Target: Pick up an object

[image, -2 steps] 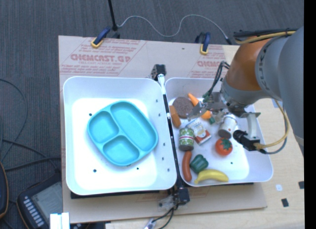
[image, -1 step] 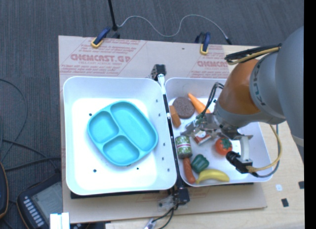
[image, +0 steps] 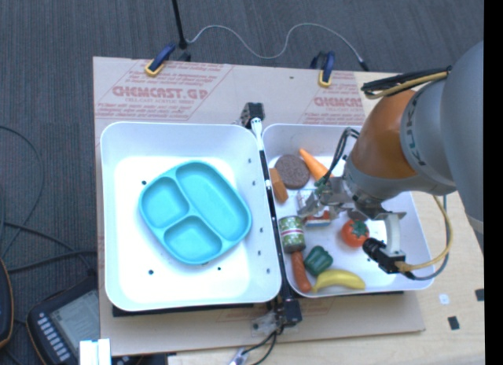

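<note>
1. Two shallow white bins side by side on a brown board: left bin [image: 110, 198] and right bin [image: 420, 234], meeting at a centre divider.
2. In the left bin, a blue divided plate [image: 195, 211] with three compartments, lying flat, well apart from the right bin's contents.
3. Grey arm [image: 428, 131] with orange band, reaching in from the right, low over the middle of the right bin.
4. Gripper [image: 324, 204] pointing toward the divider, just above the bin floor; metal parts blurred together, so cannot tell whether released or clenched, and cannot tell if anything sits in it.
5. Relative to the gripper, in the right bin:
   - brown round cookie [image: 292, 170] up and to the left, near;
   - orange carrot [image: 313, 165] just beside the cookie, tilted, above the gripper;
   - small orange piece [image: 279, 185] to the left, against the divider;
   - small jar with green label [image: 291, 232] just below and left, near the fingers;
   - red tomato [image: 354, 233] below and right, near;
   - green pepper [image: 317, 259] below;
   - yellow banana [image: 339, 280] further below, near the bin's front wall;
   - thin red-orange item [image: 298, 269] beside the pepper, close to the divider.
6. Two clamps, one blue [image: 161, 60] and one dark with yellow [image: 325, 68], on the board's far edge, well apart from the gripper.
</note>
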Controlling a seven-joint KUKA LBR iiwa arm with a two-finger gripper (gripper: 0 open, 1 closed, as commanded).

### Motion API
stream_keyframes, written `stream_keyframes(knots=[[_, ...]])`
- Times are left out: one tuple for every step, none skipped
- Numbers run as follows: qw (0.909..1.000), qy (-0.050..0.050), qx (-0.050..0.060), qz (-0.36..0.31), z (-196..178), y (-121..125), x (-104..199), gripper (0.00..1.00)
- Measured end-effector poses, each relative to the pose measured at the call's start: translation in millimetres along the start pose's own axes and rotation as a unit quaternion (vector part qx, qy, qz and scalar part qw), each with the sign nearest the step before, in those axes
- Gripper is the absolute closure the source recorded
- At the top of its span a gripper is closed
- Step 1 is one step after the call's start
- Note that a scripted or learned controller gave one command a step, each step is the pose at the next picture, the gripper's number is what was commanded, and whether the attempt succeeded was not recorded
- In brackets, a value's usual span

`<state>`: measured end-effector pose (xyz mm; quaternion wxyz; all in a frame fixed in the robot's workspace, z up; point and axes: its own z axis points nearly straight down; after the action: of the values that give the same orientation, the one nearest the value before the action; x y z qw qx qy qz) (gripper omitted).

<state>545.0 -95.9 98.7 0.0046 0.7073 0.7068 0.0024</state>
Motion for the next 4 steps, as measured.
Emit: stream_keyframes(knots=[[1.0000, 0.001, 0.005, 0.000, -62.3, -44.7, 58.1, 1.00], [1.0000, -0.002, -0.007, 0.000, -7.9, 40.6, -23.3, 1.00], [1.0000, -0.002, -0.007, 0.000, -7.9, 40.6, -23.3, 0.00], [0.9999, -0.007, -0.012, 0.001, -6.5, 32.8, -74.9, 0.00]])
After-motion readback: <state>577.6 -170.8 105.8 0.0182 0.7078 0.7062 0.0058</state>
